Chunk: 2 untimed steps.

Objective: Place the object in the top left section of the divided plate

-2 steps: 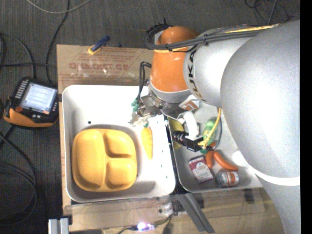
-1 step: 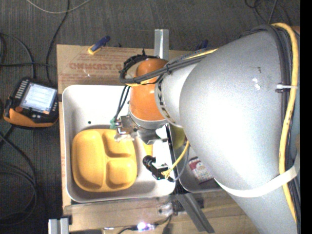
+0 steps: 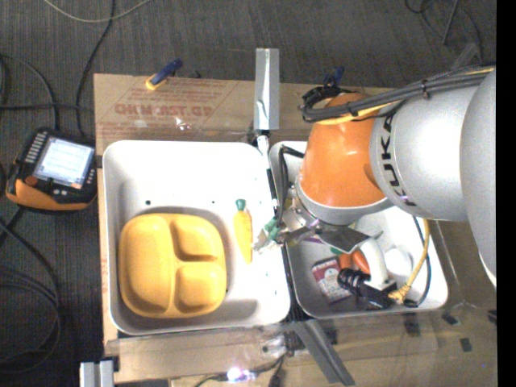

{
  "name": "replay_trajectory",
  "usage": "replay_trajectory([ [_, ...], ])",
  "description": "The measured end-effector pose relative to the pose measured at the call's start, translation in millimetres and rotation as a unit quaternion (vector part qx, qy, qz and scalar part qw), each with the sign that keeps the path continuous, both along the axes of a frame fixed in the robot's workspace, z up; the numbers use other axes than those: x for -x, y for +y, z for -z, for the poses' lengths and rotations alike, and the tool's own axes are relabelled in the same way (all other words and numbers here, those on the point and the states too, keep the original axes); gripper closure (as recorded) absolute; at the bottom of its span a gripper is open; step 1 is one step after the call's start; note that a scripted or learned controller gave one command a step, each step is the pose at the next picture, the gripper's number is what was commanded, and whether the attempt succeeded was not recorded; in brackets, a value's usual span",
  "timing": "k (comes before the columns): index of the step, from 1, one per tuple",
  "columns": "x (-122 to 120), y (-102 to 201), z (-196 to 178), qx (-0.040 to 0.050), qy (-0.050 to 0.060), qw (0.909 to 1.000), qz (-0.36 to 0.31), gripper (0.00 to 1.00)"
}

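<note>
Looking down on the desk [image 3: 193, 107], we see a handheld control unit [image 3: 52, 170] lying off to the left of the yellow divided plate [image 3: 173, 264], outside the bins. A blue clamp [image 3: 164, 72] sits beyond the plate, at the desk's far edge. The plate rests on the floor of the left bin [image 3: 161, 147], toward its near side. Just beside the plate's right rim, apart from it, lies the toy carrot [image 3: 242, 232], lengthwise on the bin floor with its green top pointing away from us. Right of the carrot, and farther from the plate, the hand [image 3: 268, 234] hangs low by the wall between the two bins. We cannot tell whether it is apart or together, and nothing shows in its grip. The grey arm [image 3: 435, 151] with its orange band [image 3: 339, 164] reaches over the right bin [image 3: 435, 297], well right of the plate. A dark red packet [image 3: 326, 279] and a white object [image 3: 397, 261] lie in that bin.
</note>
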<state>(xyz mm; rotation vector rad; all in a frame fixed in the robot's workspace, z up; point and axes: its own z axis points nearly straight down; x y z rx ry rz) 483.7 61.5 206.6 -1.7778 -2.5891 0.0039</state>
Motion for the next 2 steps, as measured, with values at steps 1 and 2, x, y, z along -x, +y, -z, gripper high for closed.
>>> replay_trajectory([
  [1,-0.3,52.4,-68.8,-0.0001,0.000,1.0000,-0.008,1.00],
  [2,1.1,52.1,46.3,-0.0011,0.001,0.9937,-0.112,1.00],
])
